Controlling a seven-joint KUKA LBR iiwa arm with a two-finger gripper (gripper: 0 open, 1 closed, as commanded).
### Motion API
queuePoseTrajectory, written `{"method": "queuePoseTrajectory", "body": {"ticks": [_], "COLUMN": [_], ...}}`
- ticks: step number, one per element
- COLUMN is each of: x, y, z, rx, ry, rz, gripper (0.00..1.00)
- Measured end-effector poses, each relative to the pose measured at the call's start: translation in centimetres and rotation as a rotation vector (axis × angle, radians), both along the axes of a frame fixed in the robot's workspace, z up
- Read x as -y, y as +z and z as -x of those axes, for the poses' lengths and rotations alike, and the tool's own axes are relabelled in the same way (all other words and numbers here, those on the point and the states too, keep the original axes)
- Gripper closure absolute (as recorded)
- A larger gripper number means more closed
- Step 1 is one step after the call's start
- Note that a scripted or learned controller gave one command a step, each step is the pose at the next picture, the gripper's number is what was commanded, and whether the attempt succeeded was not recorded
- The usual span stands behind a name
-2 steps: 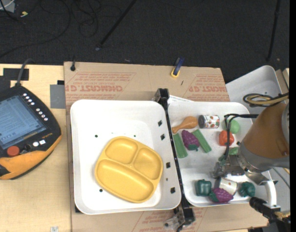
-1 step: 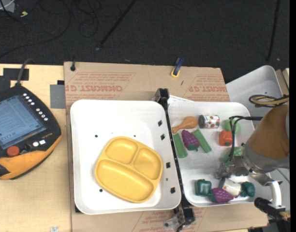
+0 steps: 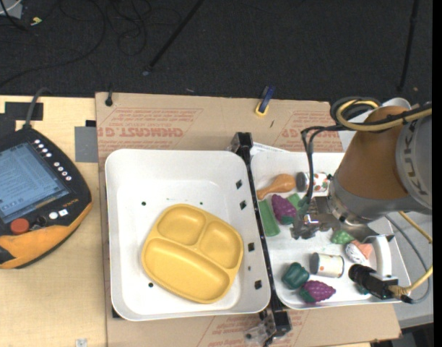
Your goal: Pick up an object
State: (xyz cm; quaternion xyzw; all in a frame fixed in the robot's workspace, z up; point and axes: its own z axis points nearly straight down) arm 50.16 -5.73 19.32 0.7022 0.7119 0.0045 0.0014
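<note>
Purple grapes (image 3: 318, 290) lie at right bin's (image 3: 279, 166) front edge, well below gripper (image 3: 305, 226), which hangs beside a second purple cluster (image 3: 282, 207); finger state indeterminable.

The wooden bench (image 3: 48, 295) carries a cardboard sheet (image 3: 178, 125); left of the sheet rests a teach pendant (image 3: 29, 190).

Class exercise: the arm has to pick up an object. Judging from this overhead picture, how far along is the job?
Done: the arm has reached into the right bin, with its gripper low among the toys near the purple grapes and green piece. In hand: nothing can be seen between its fingers. Left: gripping and lifting one object. The yellow tray lies in the left bin.
</note>
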Motion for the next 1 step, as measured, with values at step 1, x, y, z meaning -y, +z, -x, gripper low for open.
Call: {"method": "queuePoseTrajectory", "body": {"ticks": [1], "x": [-6.01], "y": [6.83], "z": [2.56], "rx": [-0.006], "ry": [-0.006], "rz": [0.001], "gripper": [1.00]}}
